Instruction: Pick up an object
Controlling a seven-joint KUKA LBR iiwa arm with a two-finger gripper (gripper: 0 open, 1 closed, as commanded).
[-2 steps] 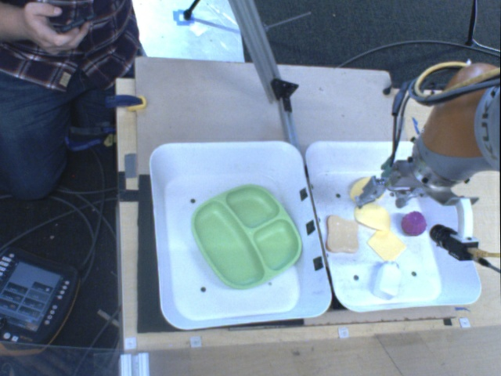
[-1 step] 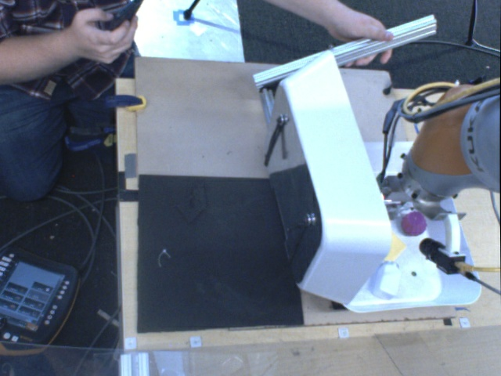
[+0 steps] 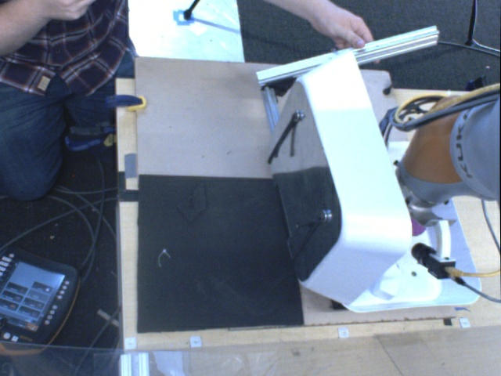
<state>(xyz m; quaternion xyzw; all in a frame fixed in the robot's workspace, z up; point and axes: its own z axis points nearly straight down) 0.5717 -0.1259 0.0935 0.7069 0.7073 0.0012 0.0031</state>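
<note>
A white bin (image 3: 356, 171) stands tipped up on its side at the right of the bench, its open face turned left. Inside it, a thin black two-legged tool (image 3: 286, 135) leans against the bin's floor, and a black sheet (image 3: 305, 202) with a small round knob (image 3: 326, 215) sags lower down. My arm's orange band (image 3: 430, 151) and grey wrist (image 3: 427, 198) sit just behind the tipped bin on the right. The gripper (image 3: 419, 225) is mostly hidden by the bin's wall.
A person's hand (image 3: 344, 28) holds an aluminium rail (image 3: 352, 53) across the bin's top edge. Brown board (image 3: 200, 124) and a black mat (image 3: 211, 249) cover the bench's left side. The seated person (image 3: 47, 69) and a teach pendant (image 3: 31, 288) are at the far left.
</note>
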